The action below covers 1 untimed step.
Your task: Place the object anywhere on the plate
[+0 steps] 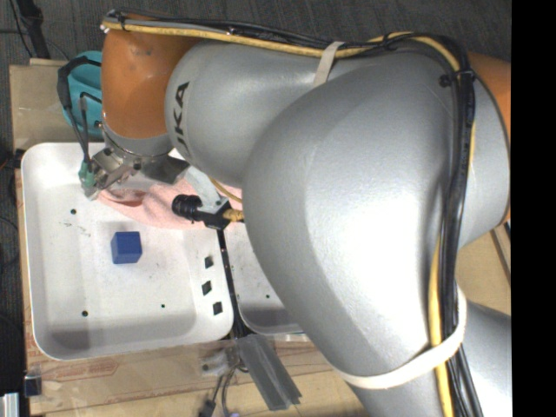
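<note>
We see the grey KUKA arm (347,198) sweeping across most of the bench, its orange band (135,85) sitting above the far edge of the left bin (52,320). Below that band the gripper (102,176) hangs over the far left corner of this bin, right at the edge of a pink plate (165,202) that lies against the bin's far wall. We cannot tell how the gripper is set, nor whether anything is in it: the wrist hides the tips from us, and what shows there is only metal and a small green patch.

The blue cube (126,247) is the one loose object we can make out. It rests flat on the white floor of the left bin, toward the middle, on the near side of the plate and clearly apart from it, and apart from the gripper too. Nothing we can identify sits on the exposed part of the plate, though much of it is covered by the arm.

If the cube is the object meant, we judge the task barely begun: it is not gripped, not lifted and not on the plate. What remains is the whole of it: coming down over the cube, closing on it, carrying it toward the far wall and setting it on the pink surface. The right bin (261,324) shows as a strip of rim under the arm.
</note>
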### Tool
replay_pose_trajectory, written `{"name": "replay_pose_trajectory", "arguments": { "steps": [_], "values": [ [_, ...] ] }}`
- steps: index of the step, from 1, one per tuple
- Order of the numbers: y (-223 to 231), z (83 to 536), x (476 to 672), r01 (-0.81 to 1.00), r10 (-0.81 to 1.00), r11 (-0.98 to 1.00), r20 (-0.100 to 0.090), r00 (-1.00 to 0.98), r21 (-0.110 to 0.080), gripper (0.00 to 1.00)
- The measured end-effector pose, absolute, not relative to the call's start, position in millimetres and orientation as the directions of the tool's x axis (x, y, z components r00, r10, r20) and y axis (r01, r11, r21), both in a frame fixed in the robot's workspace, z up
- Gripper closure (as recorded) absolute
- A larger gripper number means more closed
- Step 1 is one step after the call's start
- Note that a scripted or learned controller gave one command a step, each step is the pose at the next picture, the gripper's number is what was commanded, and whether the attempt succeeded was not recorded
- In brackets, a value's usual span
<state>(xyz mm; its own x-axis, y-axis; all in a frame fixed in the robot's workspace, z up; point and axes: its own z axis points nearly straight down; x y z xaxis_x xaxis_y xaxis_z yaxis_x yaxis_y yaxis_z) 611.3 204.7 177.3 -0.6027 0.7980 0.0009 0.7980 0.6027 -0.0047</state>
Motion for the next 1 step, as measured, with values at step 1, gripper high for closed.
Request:
{"name": "replay_pose_trajectory", "arguments": {
  "steps": [1],
  "values": [
    [198.9, 235.3, 652.5, 0.68, 0.68, 0.733, -0.001, -0.733, 0.0, 1.0]
  ]
}}
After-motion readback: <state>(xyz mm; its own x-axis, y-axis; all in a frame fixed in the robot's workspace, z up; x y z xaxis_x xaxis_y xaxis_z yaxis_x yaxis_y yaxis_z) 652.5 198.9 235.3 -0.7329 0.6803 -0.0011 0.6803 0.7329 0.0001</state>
